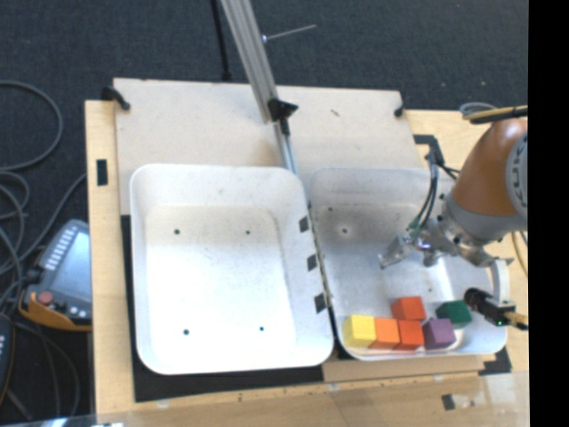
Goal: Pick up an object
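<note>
Blocks lie clustered along the near wall of the right bin (356,194): yellow block (360,328), 3 orange blocks (408,308), purple block (438,332), green block (455,311). Hand (416,247) hovers above them; cannot tell whether it is apart or together, the wrist blurs it.
</note>
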`<state>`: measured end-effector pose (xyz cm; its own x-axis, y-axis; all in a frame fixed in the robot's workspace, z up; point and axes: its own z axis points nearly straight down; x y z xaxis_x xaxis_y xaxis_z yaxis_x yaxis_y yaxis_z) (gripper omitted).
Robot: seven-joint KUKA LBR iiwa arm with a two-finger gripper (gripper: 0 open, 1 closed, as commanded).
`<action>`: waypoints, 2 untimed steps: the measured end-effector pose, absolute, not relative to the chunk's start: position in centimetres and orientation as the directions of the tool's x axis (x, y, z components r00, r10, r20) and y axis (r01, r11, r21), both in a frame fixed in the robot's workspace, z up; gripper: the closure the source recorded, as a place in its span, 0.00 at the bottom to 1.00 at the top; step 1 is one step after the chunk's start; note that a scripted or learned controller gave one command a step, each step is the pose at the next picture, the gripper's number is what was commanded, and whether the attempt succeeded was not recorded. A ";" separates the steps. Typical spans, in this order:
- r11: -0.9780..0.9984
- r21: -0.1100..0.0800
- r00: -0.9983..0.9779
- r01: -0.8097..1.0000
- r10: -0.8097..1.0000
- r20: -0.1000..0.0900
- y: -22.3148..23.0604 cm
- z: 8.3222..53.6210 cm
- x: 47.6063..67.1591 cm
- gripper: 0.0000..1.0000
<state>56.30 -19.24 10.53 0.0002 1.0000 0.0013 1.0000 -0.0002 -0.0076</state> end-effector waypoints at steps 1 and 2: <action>-0.003 0.004 0.003 1.000 1.000 -0.001 -18.0 9.8 48.4 0.00; 0.008 0.006 -0.008 1.000 1.000 -0.001 -11.2 9.8 51.5 0.00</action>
<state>51.47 -11.17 9.79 -0.0079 1.0000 -0.0006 0.9999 0.0079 0.0064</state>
